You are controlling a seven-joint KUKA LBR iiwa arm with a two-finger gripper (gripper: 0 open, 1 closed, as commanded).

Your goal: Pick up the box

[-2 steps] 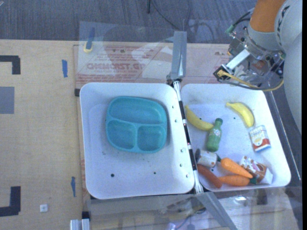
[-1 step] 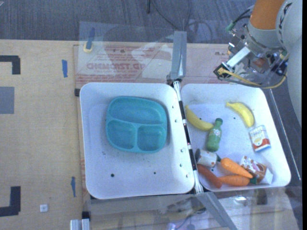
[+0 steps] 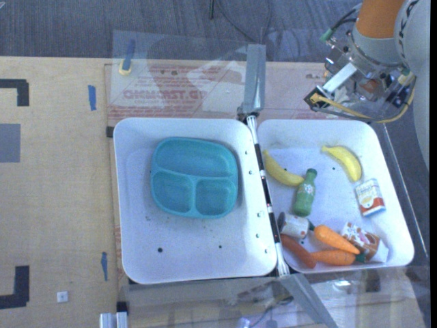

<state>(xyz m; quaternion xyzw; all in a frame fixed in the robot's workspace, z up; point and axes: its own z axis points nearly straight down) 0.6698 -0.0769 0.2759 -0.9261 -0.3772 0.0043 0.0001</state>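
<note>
While the gripper hangs above the far rim of the right bin, well apart from everything in it, we cannot tell from this slanted view how it is set, and nothing is seen held in it. Nearest below lie two bananas, then the green bottle near the bin's middle. The box, small, white with red and yellow print, lies flat close to the right wall, just past the near end of one banana and apart from the carrots and the printed packet at the near edge. We judge the approach has not begun. To do it well, we would descend straight over the box's centre, close across its narrow sides, and keep clear of the wall and banana. The left bin bears a teal tray.
</note>
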